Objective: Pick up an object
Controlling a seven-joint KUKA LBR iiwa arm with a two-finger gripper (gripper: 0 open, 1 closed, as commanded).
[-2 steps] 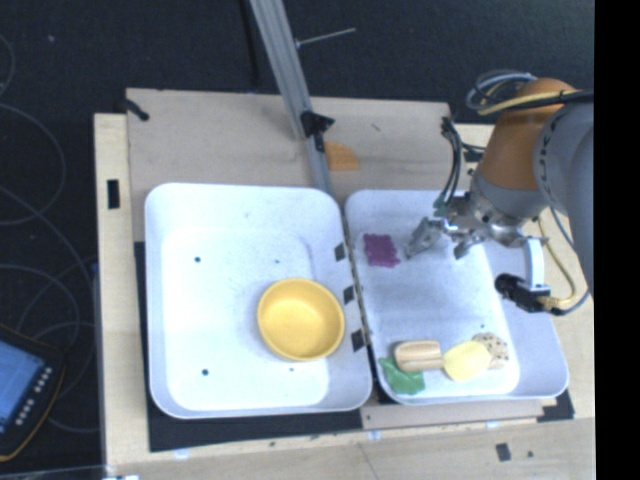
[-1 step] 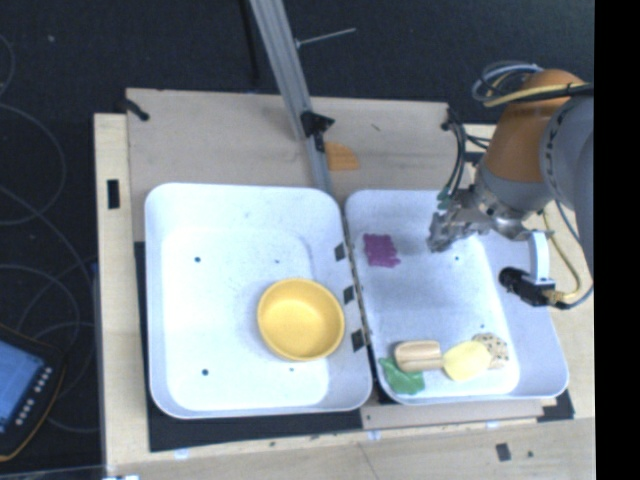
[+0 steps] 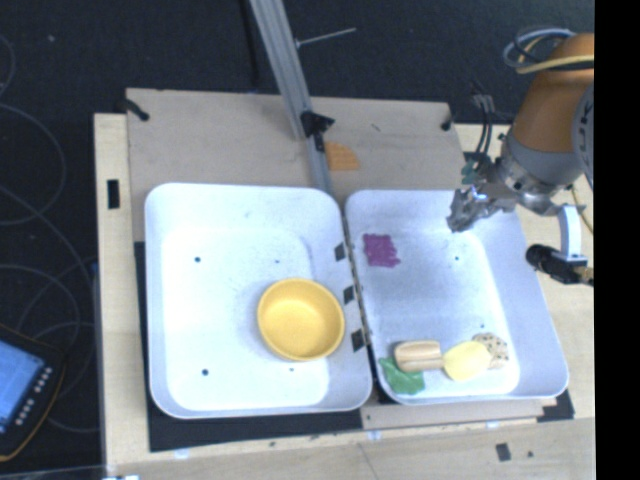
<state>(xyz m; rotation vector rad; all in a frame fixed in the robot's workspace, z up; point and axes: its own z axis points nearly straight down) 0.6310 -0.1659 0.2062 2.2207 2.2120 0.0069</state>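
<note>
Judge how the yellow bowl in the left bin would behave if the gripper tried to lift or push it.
The yellow bowl sits upright and looks rigid, so it probably keeps its shape. Its thin rim seems the only spot for two fingers; a grip across the body likely slips. On the smooth floor of the left bin, a push would probably slide it, not tip it.

The arm [image 3: 560, 98] runs off the right edge, its upper links cut away. The gripper [image 3: 464, 211] is small and blurred, so its fingers cannot be read. A green piece [image 3: 400, 376] lies partly hidden under the tan block [image 3: 417, 355]. A speckled object [image 3: 492, 346] sits half behind the yellow lump [image 3: 465, 362]. The blue-screened device [image 3: 18, 388] is clipped by the left edge.
</note>
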